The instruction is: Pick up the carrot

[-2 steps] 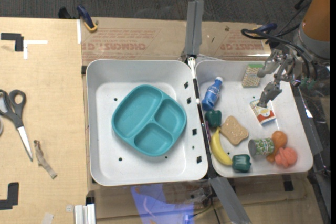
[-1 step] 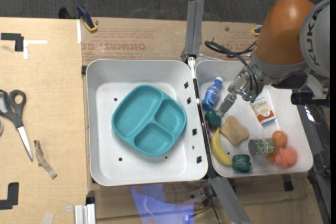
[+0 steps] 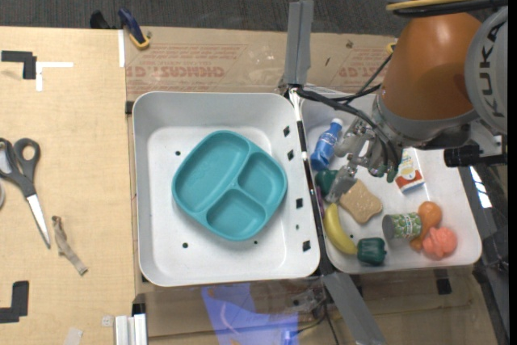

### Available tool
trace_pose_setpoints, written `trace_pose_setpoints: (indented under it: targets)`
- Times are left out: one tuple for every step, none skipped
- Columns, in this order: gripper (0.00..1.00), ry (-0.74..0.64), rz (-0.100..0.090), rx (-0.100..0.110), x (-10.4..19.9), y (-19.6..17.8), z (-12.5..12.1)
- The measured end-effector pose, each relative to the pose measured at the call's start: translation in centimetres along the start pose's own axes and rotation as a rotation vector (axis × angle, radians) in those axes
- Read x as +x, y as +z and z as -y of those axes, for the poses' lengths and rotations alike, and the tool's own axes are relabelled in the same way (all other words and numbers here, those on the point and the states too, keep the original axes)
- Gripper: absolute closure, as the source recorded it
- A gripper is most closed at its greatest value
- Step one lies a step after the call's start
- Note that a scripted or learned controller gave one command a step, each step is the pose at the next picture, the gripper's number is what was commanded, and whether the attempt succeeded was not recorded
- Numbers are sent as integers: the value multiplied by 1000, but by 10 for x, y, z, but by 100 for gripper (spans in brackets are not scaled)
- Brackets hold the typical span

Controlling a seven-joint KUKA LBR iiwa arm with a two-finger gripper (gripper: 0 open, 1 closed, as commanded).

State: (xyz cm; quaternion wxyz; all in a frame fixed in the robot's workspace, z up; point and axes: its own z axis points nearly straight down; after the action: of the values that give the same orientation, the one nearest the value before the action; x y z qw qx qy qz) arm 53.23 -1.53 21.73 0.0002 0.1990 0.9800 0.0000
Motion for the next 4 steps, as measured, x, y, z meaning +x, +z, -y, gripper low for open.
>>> trace_pose_setpoints:
  targets:
    - [0,-43,0,0,39,26,20]
    - [0,44,2,0,6,25,71]
    - [0,389,3,0,-25,19,96]
    - [0,105,0,0,-54,119,64]
